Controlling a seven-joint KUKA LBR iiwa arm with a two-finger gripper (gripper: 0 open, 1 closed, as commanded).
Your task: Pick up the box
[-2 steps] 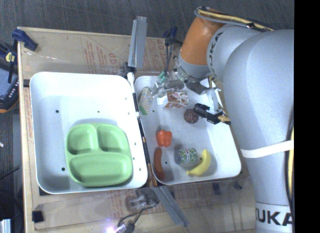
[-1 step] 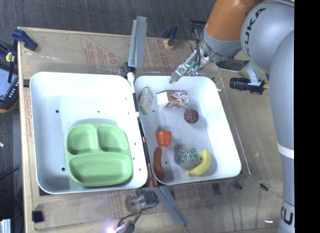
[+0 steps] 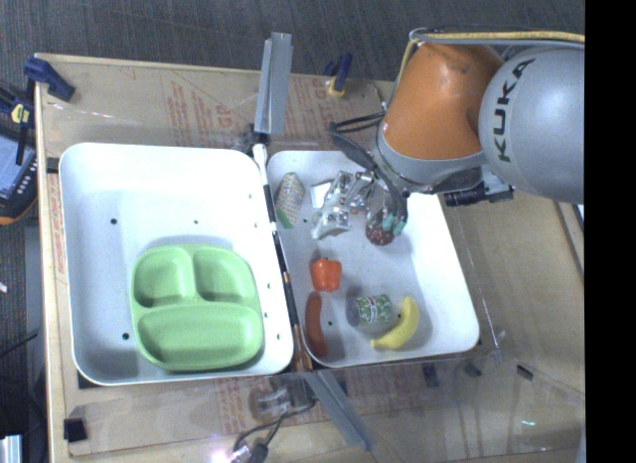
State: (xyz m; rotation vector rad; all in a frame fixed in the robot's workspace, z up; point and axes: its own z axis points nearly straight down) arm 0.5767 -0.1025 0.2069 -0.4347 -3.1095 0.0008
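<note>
Gripper [image 3: 343, 203] hangs low over the right bin [image 3: 442, 282], in the bin's upper middle, a shiny tangle of metal under the arm's [image 3: 447, 103] big orange band. Honestly can't tell from this angle whether it's released or clenched, and nothing is visibly caught in it, so no claiming a grab.

Box [image 3: 289, 200] is a bit of a guess: nothing in the bin screams box, but the small striped greenish pack in the bin's upper left corner, right against the bin's left wall, looks like the best candidate. It's apart from the gripper, just beside it on the side toward that wall. Its long axis seems to run along the wall, top to bottom of the bin, maybe slightly tilted.

So the whole thing turns on a short sideways hop toward the bin's left wall, then closing across the pack's narrow width. The wall is the catch, not much room on that side.

Other stuff in the bin's lower half: pepper [image 3: 325, 273], can [image 3: 371, 309], banana [image 3: 397, 326]. All well out of the way. Pick not yet done, by the looks of it.
</note>
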